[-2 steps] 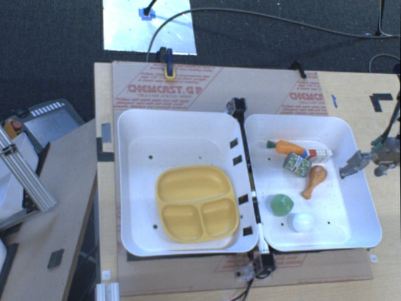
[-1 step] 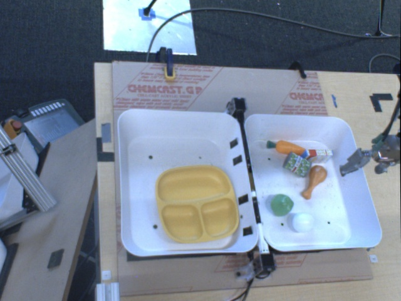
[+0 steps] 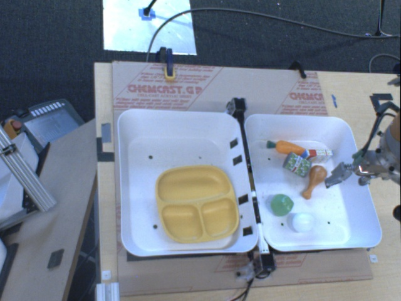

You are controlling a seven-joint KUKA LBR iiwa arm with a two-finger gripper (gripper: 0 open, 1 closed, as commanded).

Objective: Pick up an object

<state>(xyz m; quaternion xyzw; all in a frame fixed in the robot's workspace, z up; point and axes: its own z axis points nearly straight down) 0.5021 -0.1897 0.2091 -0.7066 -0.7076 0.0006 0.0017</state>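
Gripper (image 3: 336, 175): we see it at the right bin's (image 3: 360, 231) right wall, above the floor; we cannot tell its state.
Objects: we count a carrot (image 3: 287, 147), small tube (image 3: 319, 152), green packet (image 3: 296, 164), drumstick (image 3: 314, 180), green ball (image 3: 281, 204) and white ball (image 3: 302, 222), all lying in that bin.
Left bin (image 3: 182, 133): we see a yellow divided plate (image 3: 198, 202).
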